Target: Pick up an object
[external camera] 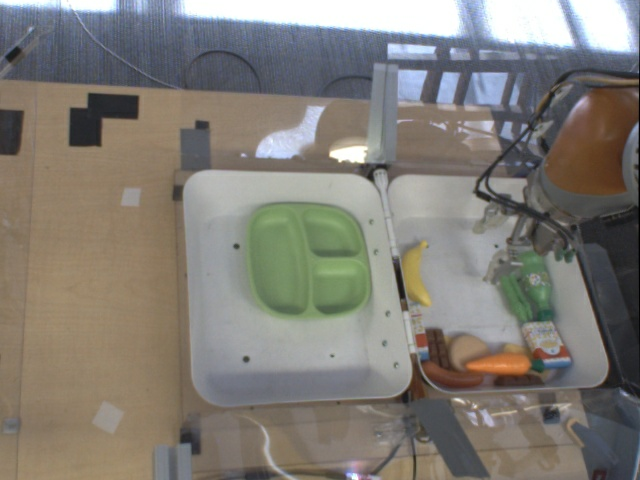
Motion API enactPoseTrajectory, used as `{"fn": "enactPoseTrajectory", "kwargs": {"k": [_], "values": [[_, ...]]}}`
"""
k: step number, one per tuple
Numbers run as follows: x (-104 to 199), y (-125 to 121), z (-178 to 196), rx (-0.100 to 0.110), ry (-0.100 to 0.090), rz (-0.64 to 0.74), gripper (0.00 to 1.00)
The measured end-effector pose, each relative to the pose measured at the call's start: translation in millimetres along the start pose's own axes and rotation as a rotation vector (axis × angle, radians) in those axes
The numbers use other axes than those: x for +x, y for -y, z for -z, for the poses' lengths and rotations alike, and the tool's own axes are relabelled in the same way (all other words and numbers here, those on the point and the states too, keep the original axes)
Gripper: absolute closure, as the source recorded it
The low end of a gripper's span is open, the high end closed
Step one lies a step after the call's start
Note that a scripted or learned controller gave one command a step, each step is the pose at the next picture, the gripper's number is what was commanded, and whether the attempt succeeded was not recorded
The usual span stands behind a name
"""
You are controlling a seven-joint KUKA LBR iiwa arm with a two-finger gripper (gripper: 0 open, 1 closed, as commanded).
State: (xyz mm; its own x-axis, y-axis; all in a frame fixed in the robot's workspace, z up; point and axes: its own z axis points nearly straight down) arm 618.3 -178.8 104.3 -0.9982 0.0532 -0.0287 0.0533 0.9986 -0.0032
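Gripper (522, 265) hangs low in the right bin (450, 208), right at the top of a green packet (530, 293); I cannot tell its state. Banana (416, 273) lies by the left wall. Green plate (307, 259) sits in the left bin (215, 348).

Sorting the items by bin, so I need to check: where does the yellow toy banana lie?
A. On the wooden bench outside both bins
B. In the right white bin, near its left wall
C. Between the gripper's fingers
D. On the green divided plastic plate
B. The yellow toy banana lies in the right white bin, close to its left wall, apart from the green divided plastic plate in the left bin.
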Motion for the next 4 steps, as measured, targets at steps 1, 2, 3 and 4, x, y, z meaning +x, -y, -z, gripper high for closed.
{"fn": "enactPoseTrajectory", "kwargs": {"k": [1,2,3,4], "values": [[13,3,-15,-0.002,-0.017,-0.119,0.00],[7,2,1,0.001,0.001,-0.113,1.00],[37,31,39,0.000,-0.017,-0.038,1.00],[110,-18,111,-0.001,-0.015,-0.161,1.00]]}}
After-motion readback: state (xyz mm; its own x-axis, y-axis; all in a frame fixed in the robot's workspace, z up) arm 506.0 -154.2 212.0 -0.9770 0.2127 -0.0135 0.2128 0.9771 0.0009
